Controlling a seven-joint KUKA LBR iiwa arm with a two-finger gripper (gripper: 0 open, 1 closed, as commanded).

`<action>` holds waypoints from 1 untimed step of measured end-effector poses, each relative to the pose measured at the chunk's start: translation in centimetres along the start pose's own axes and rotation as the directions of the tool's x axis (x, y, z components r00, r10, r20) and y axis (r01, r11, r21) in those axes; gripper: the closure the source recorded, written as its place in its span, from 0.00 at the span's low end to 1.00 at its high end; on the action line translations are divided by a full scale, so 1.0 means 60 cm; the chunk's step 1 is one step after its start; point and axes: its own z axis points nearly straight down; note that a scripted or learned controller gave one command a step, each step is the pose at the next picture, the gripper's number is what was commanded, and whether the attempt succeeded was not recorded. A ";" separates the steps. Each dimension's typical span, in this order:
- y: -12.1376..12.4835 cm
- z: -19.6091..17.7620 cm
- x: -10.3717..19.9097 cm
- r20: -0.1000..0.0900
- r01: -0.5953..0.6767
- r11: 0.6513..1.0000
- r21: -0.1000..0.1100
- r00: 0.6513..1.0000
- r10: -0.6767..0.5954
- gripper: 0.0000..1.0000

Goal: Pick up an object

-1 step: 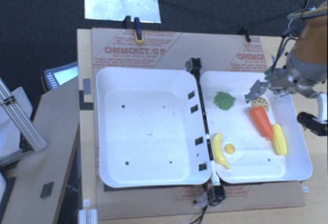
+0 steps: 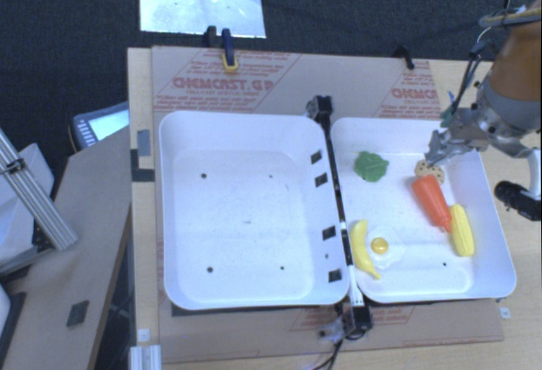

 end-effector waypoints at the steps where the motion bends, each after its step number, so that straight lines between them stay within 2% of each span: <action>1: 0.002 -0.018 0.000 0.000 0.002 1.000 -0.003 1.000 -0.002 1.00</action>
